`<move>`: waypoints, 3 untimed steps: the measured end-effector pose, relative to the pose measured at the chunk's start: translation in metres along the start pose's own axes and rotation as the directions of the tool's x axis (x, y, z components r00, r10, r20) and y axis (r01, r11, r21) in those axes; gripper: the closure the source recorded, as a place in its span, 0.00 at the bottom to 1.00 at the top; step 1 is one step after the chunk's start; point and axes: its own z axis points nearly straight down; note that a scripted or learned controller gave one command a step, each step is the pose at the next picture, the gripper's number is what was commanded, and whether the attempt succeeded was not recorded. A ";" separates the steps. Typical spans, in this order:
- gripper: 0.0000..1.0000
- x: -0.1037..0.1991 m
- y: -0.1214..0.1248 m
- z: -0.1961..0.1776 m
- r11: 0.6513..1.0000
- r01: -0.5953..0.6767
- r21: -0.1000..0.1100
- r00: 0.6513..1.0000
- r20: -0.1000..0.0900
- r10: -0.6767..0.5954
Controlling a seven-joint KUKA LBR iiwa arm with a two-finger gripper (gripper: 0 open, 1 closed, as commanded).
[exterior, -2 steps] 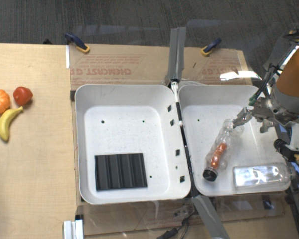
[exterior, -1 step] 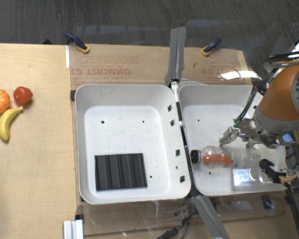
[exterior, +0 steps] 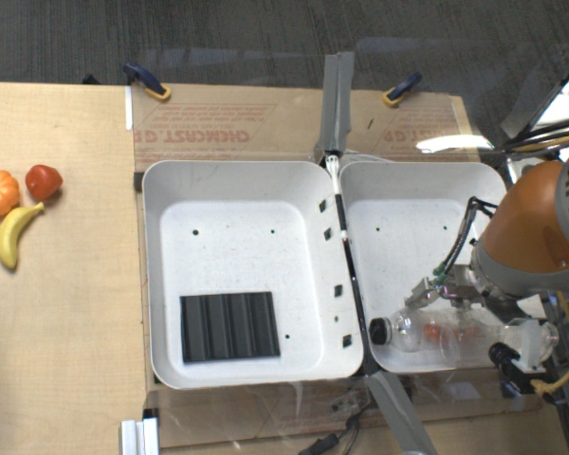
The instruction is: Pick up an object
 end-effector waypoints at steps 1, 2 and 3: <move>0.00 0.023 -0.001 0.000 0.976 0.216 0.001 0.976 -0.001 -0.216; 0.00 -0.029 0.001 -0.030 0.999 0.036 0.001 0.999 0.001 -0.036; 0.00 -0.024 0.000 0.001 0.987 0.159 0.004 0.987 -0.002 -0.159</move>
